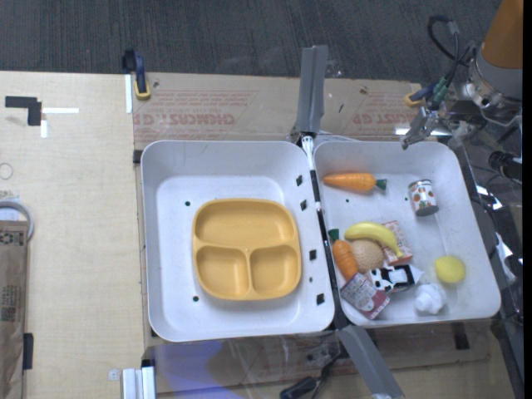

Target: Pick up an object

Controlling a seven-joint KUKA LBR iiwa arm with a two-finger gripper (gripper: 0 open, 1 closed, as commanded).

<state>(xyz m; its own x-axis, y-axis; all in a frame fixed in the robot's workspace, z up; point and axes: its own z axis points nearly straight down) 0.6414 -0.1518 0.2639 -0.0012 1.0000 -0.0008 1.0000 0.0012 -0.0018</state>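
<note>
Your stock, listed from the near edge of the bench to the far edge.

Right bin [465, 173], near end: a white crumpled ball [429, 299] in the near right corner; a red printed packet [365, 295] beside it to the left, lying against a black-and-white cow-patterned item [392, 278]. Just behind these, a yellow ball [450, 269] sits alone by the right wall.

Right bin, middle: a second carrot [344, 257] lies against the left wall, touching a tan rounded piece [371, 255]. A banana [373, 233] rests on top of that cluster, over a small snack packet [399, 243].

Left bin [166, 223]: a yellow three-compartment tray [247, 248] sits at its centre, with nothing in its compartments.

Right bin, far end: a small can [423, 197] lies on its side, well apart from the cluster. An orange carrot [352, 182] with a green tip lies crosswise near the far left corner.

Beyond the bins: the gripper [426, 127] hangs over the far right rim of the right bin, above the bench edge. You can see nothing between its fingers; whether they are spread or closed cannot be told from this angle. Every pickable object lies in the right bin, apart from the gripper.
</note>
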